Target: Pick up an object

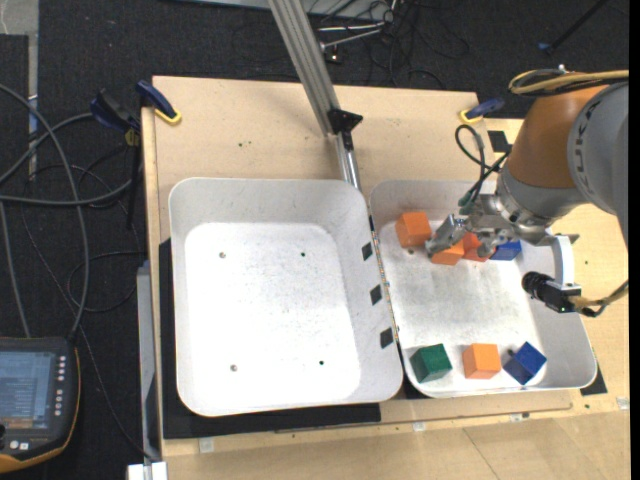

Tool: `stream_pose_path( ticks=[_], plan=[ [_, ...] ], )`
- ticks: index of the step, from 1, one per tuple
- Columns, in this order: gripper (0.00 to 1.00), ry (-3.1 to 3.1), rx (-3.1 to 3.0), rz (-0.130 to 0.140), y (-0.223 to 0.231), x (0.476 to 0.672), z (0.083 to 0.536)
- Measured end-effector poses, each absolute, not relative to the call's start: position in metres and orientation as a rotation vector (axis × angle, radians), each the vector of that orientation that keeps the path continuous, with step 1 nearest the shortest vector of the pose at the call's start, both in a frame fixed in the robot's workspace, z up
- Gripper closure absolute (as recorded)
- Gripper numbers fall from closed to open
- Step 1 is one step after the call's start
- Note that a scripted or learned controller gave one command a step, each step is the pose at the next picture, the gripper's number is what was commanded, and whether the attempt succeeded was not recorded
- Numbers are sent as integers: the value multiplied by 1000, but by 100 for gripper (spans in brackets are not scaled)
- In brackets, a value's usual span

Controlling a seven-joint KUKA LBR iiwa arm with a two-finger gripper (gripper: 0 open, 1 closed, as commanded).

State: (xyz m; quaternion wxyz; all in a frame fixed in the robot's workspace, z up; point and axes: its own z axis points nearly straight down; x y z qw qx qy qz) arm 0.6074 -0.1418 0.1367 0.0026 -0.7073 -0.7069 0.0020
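While the gripper (462, 240) sits low in the right bin (560, 313), a small orange block (447, 254) shows at its fingertips; whether the fingers pinch it I cannot tell. Just left lies a larger orange cube (413, 229), and a blue block (507, 252) peeks out at right. Along the near wall sit green (432, 362), orange (482, 360) and blue (524, 362) cubes. Beside it, the left bin (265, 288) has speckled white plastic.

You've got blue clamps (152, 98) on the wooden worktop (250, 128), a slanted aluminium bar (300, 43) overhead, loose cables (60, 183) left, and a pendant (35, 398) at lower left
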Motion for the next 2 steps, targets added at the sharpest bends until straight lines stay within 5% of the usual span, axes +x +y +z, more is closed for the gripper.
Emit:
stream_pose_path(
  ticks=[1, 2],
  plan=[
    [0, -2219, -2219, 4, -141, 607, 92],
    [100, -2221, -2223, 0, -142, 608, 105]
  ],
)
